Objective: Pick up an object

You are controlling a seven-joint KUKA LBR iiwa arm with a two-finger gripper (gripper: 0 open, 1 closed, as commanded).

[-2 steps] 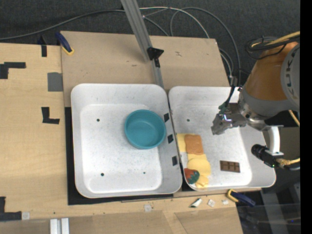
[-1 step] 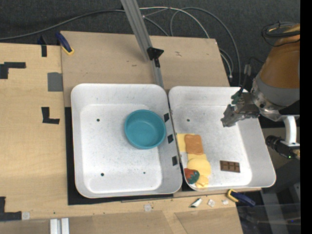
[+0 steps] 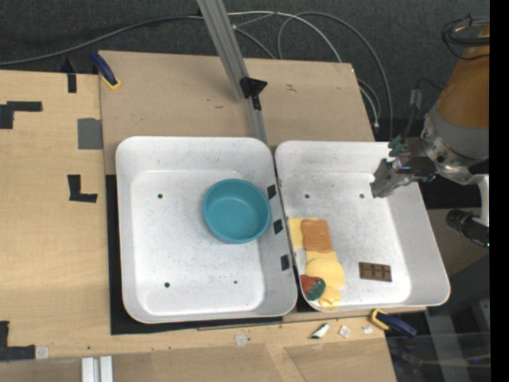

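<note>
A teal bowl [image 3: 235, 210] sits in the left bin [image 3: 143, 165], toward its right side. In the right bin [image 3: 334, 161] an orange-brown block [image 3: 316, 235] lies on yellow pieces [image 3: 329, 274], with a small red and green item [image 3: 312, 286] at the near left corner. A dark brown chocolate-like bar [image 3: 374, 272] lies near that bin's front right. My gripper [image 3: 384, 183] hangs over the right bin's far right edge, well away from all these objects. Nothing shows between its fingers.
A slanted grey metal pole [image 3: 231, 54] crosses above the bins from the top. Cables [image 3: 334, 30] run behind the bench. Blue and yellow clamps [image 3: 106, 70] sit at the board's corners. Small white bits [image 3: 330, 330] lie at the front edge.
</note>
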